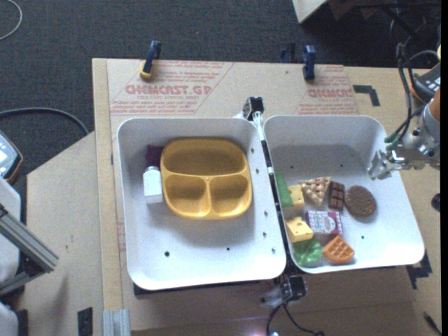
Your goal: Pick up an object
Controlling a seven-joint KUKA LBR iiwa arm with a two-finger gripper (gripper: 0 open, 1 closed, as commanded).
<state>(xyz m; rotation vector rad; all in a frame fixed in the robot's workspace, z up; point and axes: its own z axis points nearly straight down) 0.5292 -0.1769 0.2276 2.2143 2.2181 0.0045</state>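
My gripper (pixel 381 165) hangs at the right rim of the right bin (pixel 329 133), with nothing seen between its fingers. Toy food lies in that bin's lower half: a round brown cookie (pixel 360 201), a chocolate bar (pixel 337 195), a nut-covered piece (pixel 316 187), two yellow cheese blocks (pixel 299 228), a pink packet (pixel 324 222), an orange waffle (pixel 338 250) and green pieces (pixel 306 253). The cookie is the nearest item, a little below and left of the gripper.
The left bin (pixel 140 243) holds a yellow divided plate (pixel 206 177), a small white bottle (pixel 152 185) and a dark purple item (pixel 154 153) beside it. Clamps (pixel 149 59) hold the cardboard at the bench's far edge. Cables run at the right.
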